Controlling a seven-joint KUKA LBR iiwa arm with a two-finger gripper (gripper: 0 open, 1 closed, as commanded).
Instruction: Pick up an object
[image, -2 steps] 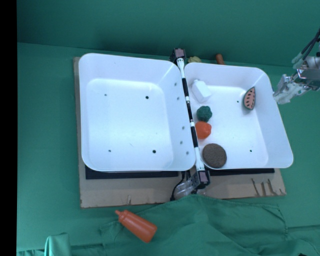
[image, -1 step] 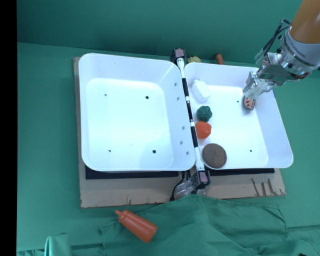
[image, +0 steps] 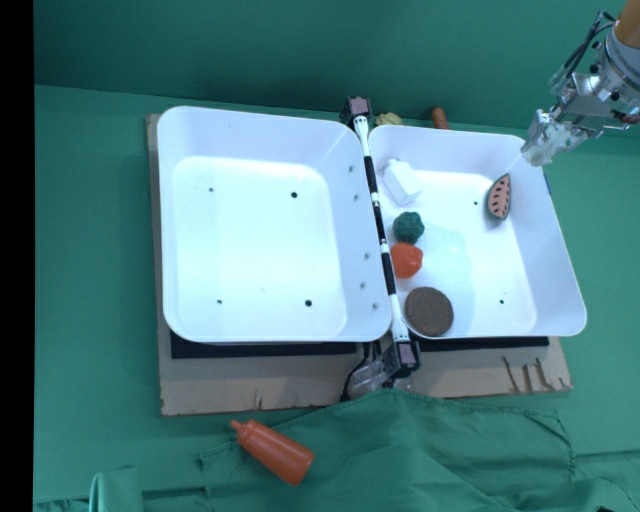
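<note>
Camera view: arm cropped (top right)

A single fixed camera looks down from above the bench at a slant, far enough back to take in both white bins whole. The left bin sits near the middle of the frame and the right bin toward the right. The bench's far edge runs across the top, its near side along the bottom. The arm enters at the upper right corner.
</note>
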